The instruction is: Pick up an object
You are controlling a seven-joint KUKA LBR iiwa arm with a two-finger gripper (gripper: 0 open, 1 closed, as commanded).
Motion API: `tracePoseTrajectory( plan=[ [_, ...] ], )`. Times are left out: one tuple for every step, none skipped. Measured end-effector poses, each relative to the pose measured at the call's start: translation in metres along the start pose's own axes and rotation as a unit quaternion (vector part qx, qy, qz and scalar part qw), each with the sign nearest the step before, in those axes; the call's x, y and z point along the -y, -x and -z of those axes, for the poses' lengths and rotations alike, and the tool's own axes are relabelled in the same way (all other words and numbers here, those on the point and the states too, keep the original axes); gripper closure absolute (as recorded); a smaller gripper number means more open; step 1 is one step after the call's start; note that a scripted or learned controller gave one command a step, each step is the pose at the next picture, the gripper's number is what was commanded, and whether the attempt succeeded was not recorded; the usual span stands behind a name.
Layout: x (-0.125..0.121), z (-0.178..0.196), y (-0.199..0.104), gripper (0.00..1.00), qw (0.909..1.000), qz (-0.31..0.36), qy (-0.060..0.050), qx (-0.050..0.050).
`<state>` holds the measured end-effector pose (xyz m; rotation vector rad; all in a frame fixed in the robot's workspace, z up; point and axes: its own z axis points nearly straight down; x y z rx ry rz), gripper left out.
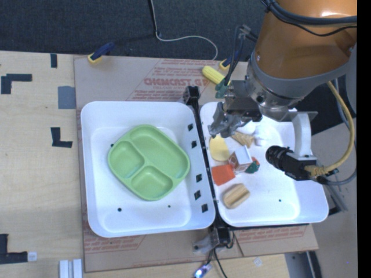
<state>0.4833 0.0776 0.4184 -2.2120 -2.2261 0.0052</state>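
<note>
Yellow obj just below fingers.

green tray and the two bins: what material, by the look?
Green tray: likely moulded plastic, matte to satin; uniform colour, rounded compartments, soft highlights. Left bin and right bin: probably white plastic, smooth and slightly glossy, with rounded rims. Painted metal can't be excluded.

Dark carpet fills the frame's top; below it, a pale wooden bench bears a cardboard sheet.
</note>
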Motion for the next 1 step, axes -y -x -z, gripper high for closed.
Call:
tracePoseTrajectory(
  plan=[
    [-0.0005, 0.0116, 0.0021, 1.0, 1.0, -0.001, 0.001, 0.001]
  ],
)
